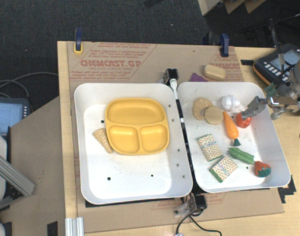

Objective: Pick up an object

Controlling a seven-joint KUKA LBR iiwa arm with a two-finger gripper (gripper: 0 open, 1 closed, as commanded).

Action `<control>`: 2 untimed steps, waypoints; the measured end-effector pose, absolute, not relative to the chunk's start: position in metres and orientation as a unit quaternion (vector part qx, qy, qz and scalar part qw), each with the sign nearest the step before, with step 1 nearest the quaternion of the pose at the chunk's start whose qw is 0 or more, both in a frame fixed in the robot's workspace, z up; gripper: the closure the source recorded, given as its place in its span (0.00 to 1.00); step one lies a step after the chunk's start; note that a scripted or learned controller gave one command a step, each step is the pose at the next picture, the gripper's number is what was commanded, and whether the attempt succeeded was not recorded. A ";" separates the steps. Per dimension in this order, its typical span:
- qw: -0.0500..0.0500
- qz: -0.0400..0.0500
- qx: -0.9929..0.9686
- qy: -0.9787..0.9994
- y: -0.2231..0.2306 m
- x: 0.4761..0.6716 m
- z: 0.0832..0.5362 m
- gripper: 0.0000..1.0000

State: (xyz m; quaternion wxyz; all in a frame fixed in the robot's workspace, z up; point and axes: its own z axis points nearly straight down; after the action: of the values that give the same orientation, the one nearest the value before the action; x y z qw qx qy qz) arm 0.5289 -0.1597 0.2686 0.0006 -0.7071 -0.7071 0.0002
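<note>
Two shallow white bins sit side by side on a brown cardboard-covered bench. The left bin [91,146] holds a yellow divided plate [137,125] with three compartments, and a waffle cone piece [104,140] lies against the plate's lower left edge.

The right bin [273,146] holds the toy food. A toy carrot [231,127] lies near the middle, its long axis running from upper left to lower right, leafy end toward the near side. A red toy [243,121] sits just beside it on the right. Two tan round cookies [208,111] overlap at the upper left, with a white garlic bulb [230,102] next to them. Two patterned cracker packets [209,147] [224,168] lie lower down, near a green pepper [241,156] slanting the same way as the carrot, and a red tomato [261,168] at the lower right.

The gripper [252,108] reaches in from the right, low over the bin's upper right part, just above the red toy; whether its claw is released or clenched cannot be told.

Beyond the bins, a tan bread roll [215,72] rests on the cardboard. Dark carpet surrounds the bench.
</note>
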 end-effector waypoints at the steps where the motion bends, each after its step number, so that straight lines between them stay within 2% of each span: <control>1: 0.005 0.003 -0.707 -0.707 -0.168 0.552 0.160 0.00; 2: 0.003 0.002 -0.707 -0.708 -0.171 0.577 0.080 0.00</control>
State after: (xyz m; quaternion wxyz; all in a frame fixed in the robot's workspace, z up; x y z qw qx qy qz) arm 0.5772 -0.1709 0.0798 0.0031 -0.7066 -0.7076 0.0015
